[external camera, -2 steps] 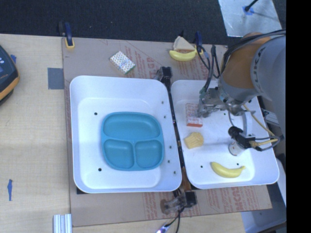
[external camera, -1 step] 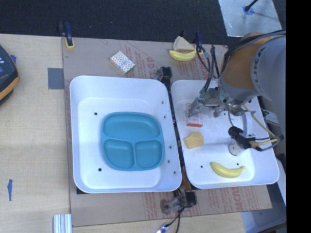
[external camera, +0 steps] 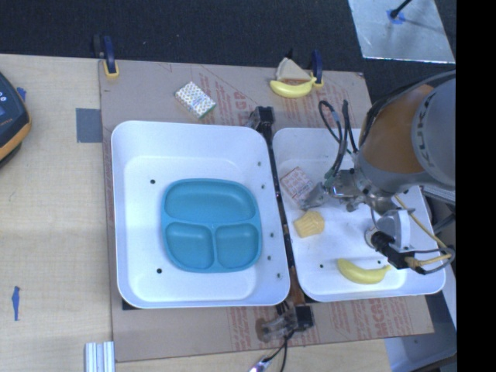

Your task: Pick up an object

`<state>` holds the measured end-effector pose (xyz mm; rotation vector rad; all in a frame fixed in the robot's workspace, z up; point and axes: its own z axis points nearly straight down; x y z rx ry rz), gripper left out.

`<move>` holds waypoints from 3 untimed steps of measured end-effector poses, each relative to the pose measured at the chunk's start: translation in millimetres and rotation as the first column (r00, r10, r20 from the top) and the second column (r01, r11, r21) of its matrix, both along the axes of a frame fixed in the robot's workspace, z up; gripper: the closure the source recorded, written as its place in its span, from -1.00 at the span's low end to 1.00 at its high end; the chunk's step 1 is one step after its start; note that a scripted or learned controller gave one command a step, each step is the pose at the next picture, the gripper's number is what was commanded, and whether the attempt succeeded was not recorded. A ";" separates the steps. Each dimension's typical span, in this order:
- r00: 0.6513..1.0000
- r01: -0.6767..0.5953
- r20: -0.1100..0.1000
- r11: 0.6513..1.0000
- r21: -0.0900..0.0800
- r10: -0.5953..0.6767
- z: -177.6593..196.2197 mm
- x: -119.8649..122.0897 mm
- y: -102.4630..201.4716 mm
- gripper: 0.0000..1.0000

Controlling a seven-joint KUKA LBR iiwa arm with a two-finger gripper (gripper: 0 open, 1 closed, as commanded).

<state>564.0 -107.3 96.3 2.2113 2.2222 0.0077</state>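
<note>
Hand [external camera: 319, 198] low in right bin [external camera: 341, 287], beside yellow block [external camera: 309, 224] and wrapped packet [external camera: 294, 182], likely seeking a grasp. Finger spacing impossible to tell.

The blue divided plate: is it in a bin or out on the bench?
In. The blue plate lies flat inside the left bin, white rim all round it.

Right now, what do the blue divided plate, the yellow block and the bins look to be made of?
Blue plate: likely moulded plastic, matte; even colour, soft rounded dividers. Yellow block: possibly foam or sponge, dull and slightly rough-looking; uncertain. Bins: white plastic, smooth with a slight sheen; rounded corners and small holes suggest moulding.
</note>
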 end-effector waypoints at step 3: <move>1.000 0.001 -0.013 1.000 0.000 -0.001 19.1 21.7 9.0 -1.00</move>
